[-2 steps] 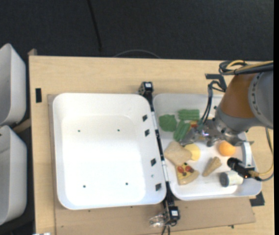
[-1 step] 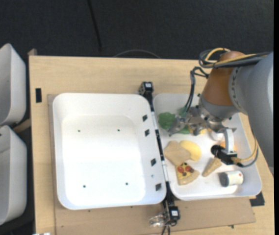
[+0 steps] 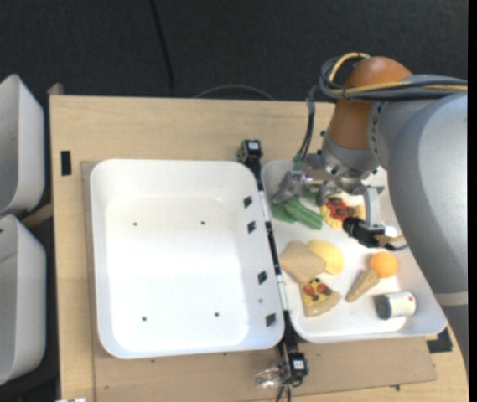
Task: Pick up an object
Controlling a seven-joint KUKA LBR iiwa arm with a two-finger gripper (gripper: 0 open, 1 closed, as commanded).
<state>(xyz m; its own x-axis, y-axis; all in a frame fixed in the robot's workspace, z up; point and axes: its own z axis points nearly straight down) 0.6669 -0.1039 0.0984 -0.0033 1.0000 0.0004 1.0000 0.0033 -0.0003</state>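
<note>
My gripper (image 3: 287, 188) is down in the far left corner of the right bin (image 3: 351, 332), just above and to the left of a green bean-like piece (image 3: 298, 214). Beside it to the right lies a small red and yellow toy (image 3: 335, 210). Nearer the front of this bin are a tan bread slice (image 3: 302, 263), a yellow piece (image 3: 331, 255), a pizza slice (image 3: 320, 295), an orange ice-cream cone (image 3: 374, 274) and a white cylinder with a dark end (image 3: 396, 305). I see nothing between the gripper's tips.
The left bin (image 3: 171, 254) stands right against the right bin, their rims meeting at a divider with black clips (image 3: 265, 249). The arm's grey body covers the right bin's far right side. Wooden bench surface surrounds both bins.
</note>
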